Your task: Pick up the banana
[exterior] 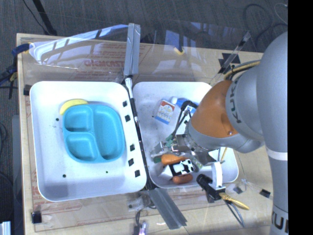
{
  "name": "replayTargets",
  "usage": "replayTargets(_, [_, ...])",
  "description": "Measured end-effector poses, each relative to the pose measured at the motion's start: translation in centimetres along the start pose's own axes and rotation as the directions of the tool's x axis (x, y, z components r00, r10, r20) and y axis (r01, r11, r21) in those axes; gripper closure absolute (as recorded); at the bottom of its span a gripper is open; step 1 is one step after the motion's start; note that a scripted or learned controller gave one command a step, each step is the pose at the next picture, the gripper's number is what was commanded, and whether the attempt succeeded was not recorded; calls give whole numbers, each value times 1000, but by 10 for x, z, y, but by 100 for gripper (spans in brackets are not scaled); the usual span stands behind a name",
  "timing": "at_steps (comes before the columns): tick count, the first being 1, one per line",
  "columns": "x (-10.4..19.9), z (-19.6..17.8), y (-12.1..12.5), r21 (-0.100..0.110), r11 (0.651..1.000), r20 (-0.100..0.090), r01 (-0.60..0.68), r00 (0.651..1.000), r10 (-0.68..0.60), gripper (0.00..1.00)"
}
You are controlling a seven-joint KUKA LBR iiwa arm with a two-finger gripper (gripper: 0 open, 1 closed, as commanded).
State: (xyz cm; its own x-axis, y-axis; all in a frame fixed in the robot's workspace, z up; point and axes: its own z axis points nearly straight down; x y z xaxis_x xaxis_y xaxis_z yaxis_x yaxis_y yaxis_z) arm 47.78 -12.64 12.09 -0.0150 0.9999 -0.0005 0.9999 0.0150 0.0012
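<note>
Pale wooden counter (63,207) bearing two bins. Yellow banana (73,104) wedged behind blue divided plastic tray (93,133), likely awkward to grasp. Gripper (182,153) over right white bin (146,94); opening impossible to tell.

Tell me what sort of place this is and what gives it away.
Most likely a robotics lab's bin-picking test bench. The signs: a grey and orange arm reaching over two shallow white bins set side by side, toy-like items such as a blue divided tray and a carrot, and loose cables on dark carpet.

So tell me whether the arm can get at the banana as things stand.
Probably not easily: the banana lies in the left bin, mostly tucked under the blue tray, while the arm is over the right bin.
</note>
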Motion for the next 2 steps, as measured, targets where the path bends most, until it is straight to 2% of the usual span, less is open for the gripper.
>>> replayTargets(1, [12, 22, 4, -20, 999, 19, 32, 999, -32, 0])
replayTargets(2, [-6, 11, 0, -1, 987, 0, 160, 987, -160, 0])
